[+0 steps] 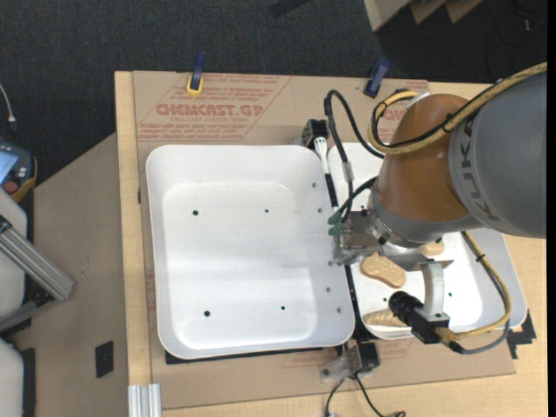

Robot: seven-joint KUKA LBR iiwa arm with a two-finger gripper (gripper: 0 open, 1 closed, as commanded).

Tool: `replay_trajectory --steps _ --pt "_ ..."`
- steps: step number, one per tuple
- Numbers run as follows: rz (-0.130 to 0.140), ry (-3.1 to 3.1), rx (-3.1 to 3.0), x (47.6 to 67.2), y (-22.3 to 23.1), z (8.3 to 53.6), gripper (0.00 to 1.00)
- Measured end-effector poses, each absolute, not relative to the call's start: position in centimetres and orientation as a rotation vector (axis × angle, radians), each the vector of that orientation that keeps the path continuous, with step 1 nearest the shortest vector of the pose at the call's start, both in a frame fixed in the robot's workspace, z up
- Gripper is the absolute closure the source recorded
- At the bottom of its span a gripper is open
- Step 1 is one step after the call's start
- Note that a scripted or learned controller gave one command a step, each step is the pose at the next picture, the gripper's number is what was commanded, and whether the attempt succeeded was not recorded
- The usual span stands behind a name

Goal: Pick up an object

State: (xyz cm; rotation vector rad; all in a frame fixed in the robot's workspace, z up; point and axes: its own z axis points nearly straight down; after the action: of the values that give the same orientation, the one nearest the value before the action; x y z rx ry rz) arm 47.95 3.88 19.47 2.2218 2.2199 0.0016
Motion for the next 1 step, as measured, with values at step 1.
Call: replay_trajectory --steps 1 --pt "0.0 2.22 2.223 47.93 3.87 19.41 0.0"
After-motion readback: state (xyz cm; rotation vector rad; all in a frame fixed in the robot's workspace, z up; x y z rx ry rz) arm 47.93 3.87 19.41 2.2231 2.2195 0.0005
